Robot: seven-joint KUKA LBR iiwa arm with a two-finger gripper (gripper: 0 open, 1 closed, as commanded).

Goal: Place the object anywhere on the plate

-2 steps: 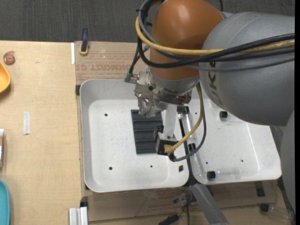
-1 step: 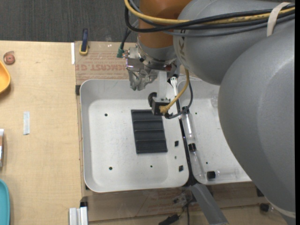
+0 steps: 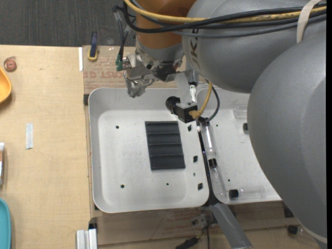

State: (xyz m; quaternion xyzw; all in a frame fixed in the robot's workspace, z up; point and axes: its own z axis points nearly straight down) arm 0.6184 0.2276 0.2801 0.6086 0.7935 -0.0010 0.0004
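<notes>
A black ribbed rectangular slab (image 3: 165,145) lies flat in the middle of the left white bin (image 3: 106,191). My gripper (image 3: 135,88) hangs over the bin's far rim near its back left corner, up and to the left of the slab and apart from it. I see nothing held under the gripper. The orange band and grey wrist above it cover the bench behind the bin.
The arm's grey body hides most of the right bin (image 3: 244,193), where a small black piece (image 3: 233,193) lies near the front. A black bracket (image 3: 181,109) and cables hang by the divider. On the wooden bench to the left are an orange dish edge (image 3: 3,88) and a teal edge (image 3: 3,226).
</notes>
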